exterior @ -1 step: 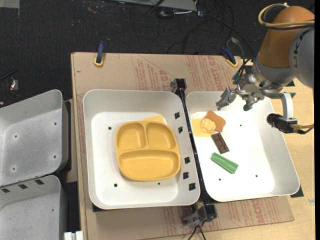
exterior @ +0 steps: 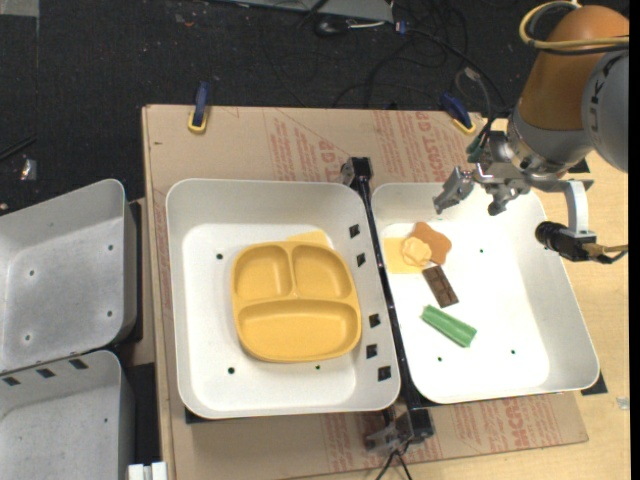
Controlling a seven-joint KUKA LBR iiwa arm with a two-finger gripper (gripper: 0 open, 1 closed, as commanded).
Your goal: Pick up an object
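Hovering with fingers spread and holding nothing, gripper [exterior: 473, 190] above the right bin's [exterior: 560, 363] far end, small pieces [exterior: 425, 250] clustered left of it and nearer, likely to close on air unless shifted.

Yellow three-compartment plate [exterior: 296, 302] at the centre of the left white bin [exterior: 190, 268]. Blue clamps [exterior: 199, 107] and [exterior: 459, 113] grip the cardboard sheet [exterior: 270, 143] at 11 and 1 o'clock. Spare white bins [exterior: 60, 258] lie at 9 o'clock, cables [exterior: 420, 28] at 12.
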